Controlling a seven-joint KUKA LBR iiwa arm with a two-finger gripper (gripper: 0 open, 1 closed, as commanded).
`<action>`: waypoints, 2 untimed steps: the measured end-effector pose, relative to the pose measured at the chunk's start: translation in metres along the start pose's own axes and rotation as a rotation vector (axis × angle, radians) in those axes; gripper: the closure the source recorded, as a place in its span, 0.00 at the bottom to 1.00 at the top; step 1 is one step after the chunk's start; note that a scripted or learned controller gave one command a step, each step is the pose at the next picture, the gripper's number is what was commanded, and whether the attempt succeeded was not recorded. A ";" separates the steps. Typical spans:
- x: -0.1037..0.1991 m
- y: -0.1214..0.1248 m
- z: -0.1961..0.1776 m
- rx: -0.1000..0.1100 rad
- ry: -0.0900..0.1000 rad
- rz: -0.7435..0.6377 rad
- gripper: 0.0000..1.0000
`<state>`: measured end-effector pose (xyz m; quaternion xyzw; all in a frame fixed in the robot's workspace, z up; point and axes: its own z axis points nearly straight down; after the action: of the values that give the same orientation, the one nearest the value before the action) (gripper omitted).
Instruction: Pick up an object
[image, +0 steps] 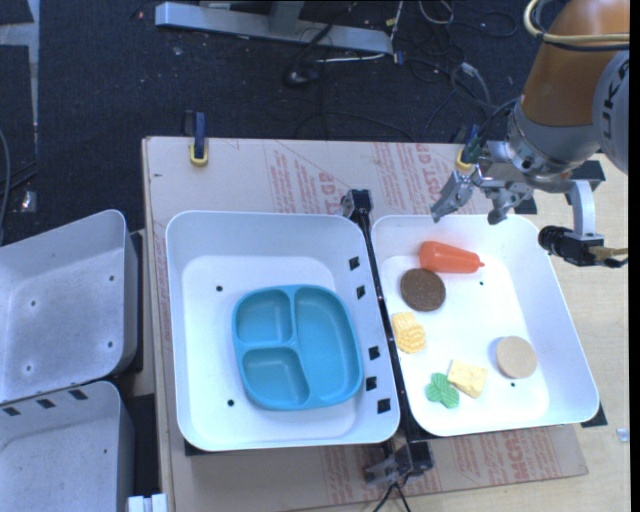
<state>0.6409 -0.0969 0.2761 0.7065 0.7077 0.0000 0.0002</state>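
End effector (472, 203) over the far edge of the right bin (560, 330), fingers spread apart, nothing between them. Grey arm (575, 60) with orange band rising behind it toward the right.

Just below the end effector and a little nearer the camera: an orange carrot (450, 258), lying on its side in the right bin, apart from the fingers. Just beyond that, a round brown cookie (423, 290), close beside the carrot. Further below, against the bin's left wall, a yellow piece of corn (408, 332). Well below the end effector, near the bin's front: a green leafy piece (442, 391) touching a pale yellow cheese wedge (467, 378). To the right of those, a round tan biscuit (516, 357), alone.

Down and to the left of the end effector, across the divider: the left bin (200, 250), holding a blue divided plate (296, 346) with three compartments. Both bins on a cardboard-covered desk (260, 170). Far to the left of the end effector, off the desk, two more white trays (60, 290).
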 end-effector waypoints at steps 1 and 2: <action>0.003 0.009 0.049 0.004 0.000 -0.002 0.00; -0.005 0.009 0.109 0.006 0.000 0.003 0.00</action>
<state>0.6499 -0.1021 0.1668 0.7076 0.7066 -0.0022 -0.0020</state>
